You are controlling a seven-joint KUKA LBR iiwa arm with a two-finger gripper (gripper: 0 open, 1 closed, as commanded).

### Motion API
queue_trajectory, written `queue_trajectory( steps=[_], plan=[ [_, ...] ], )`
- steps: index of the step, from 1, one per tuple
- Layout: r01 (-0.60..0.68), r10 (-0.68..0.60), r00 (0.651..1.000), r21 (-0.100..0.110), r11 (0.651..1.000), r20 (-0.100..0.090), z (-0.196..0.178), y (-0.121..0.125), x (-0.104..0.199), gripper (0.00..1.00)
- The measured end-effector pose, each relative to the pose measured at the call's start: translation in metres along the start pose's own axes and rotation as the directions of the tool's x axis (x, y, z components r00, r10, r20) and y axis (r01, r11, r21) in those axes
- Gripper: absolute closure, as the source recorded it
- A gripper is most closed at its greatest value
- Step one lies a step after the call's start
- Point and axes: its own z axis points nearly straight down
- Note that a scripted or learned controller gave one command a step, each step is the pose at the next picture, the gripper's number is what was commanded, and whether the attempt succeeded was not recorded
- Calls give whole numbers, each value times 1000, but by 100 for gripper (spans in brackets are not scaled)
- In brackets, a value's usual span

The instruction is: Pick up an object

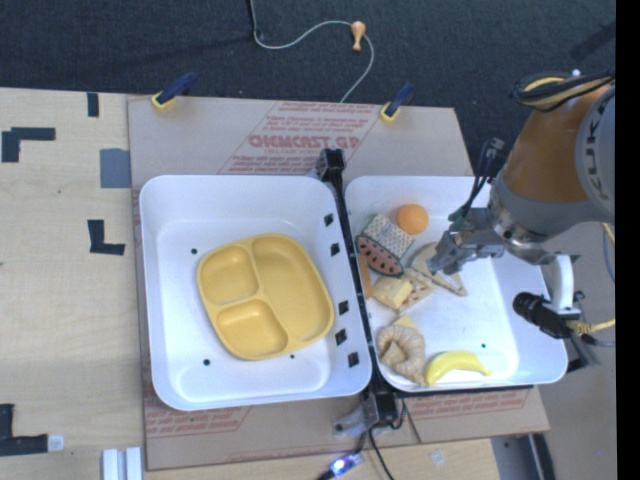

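- Tabletop [60, 268] of pale wood lies at the far left, with a sheet of brown cardboard [290, 138] under both bins.
- Left white bin [160, 208] holds a yellow plastic plate with three compartments [265, 295], lying flat near the middle.
- Black divider [345, 258] runs between the two bins.
- Right white bin [500, 338] holds a cluster of toy foods: a grey ribbed block [388, 236] and a dark red slice [380, 256] near its left wall, an orange ball [411, 218] just behind them, pale beige pieces [400, 290] in the middle, a tan curled pastry [403, 348] and a yellow banana [455, 367] near the front.
- Gripper [447, 258] hangs low over the beige pieces, close to them; whether it is open or closed cannot be told, and no object is seen held.
- Grey arm with an orange band [555, 168] reaches in from the right.
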Motion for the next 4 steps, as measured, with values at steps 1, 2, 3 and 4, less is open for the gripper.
queue_trajectory(
  steps=[1, 2, 3, 4],
  plan=[
    [2, -2, 1000, -1, 1000, 0, -10, -1, 63, 100],
    [1, -1, 1000, 0, 1000, 0, -7, 1, 123, 100],
    [-1, 1, 1000, -2, 1000, 1, -22, 3, 149, 100],
    [-5, 5, 1000, 0, 1000, 3, -23, -10, 138, 100]
  ],
)
